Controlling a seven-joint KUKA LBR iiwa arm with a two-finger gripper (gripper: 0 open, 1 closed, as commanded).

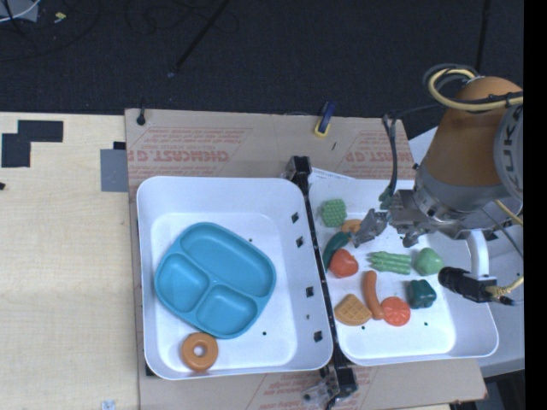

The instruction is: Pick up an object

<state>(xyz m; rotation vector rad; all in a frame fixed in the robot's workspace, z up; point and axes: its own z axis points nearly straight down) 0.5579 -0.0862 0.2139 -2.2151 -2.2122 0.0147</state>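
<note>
The right bin point(461, 336) holds several toy foods. Among them are a bumpy green piece point(333, 211), a small orange piece point(351, 225), a dark green piece point(335, 247) and a red fruit point(344, 264). A green pea pod point(389, 262), a pale green ball point(427, 260) and a dark green pepper point(420, 293) lie further right. An orange sausage point(370, 290), a red tomato point(396, 311) and a tan wedge point(351, 311) sit near the front. My gripper point(370, 228) hangs low over the bin's back middle, just right of the small orange piece and above the pea pod. Nothing shows held in it.
The left bin point(154, 203) holds a blue divided plate point(215, 277) and a tan doughnut point(200, 351) at its front. A black divider point(312, 263) runs between the bins. Bare white floor lies at the right bin's front right corner.
</note>
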